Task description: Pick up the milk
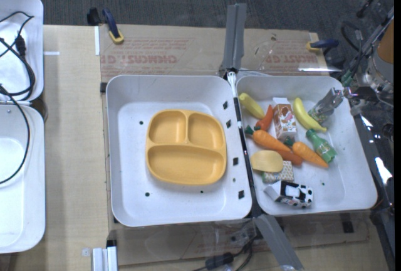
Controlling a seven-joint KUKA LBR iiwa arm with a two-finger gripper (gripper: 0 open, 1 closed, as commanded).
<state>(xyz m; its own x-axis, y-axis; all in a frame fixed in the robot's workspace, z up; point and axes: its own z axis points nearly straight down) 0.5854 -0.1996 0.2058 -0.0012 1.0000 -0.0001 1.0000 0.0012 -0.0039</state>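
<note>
The milk (294, 194) is a small black-and-white cow-patterned carton lying on its side near the front edge of the right bin (360, 194). My gripper (324, 108) hangs at the bin's far right, over the upper end of a yellow banana (307, 116). It is well behind the milk and a little to its right, and not touching it. The arm comes in from the right edge of the view.
Around the milk lie two carrots (282, 145), a beige slice (267, 161), a red-and-white juice box (285, 120), a green bottle (321, 145) and a second yellow fruit (250, 105). The left bin (125, 201) holds an orange divided plate (186, 146).
</note>
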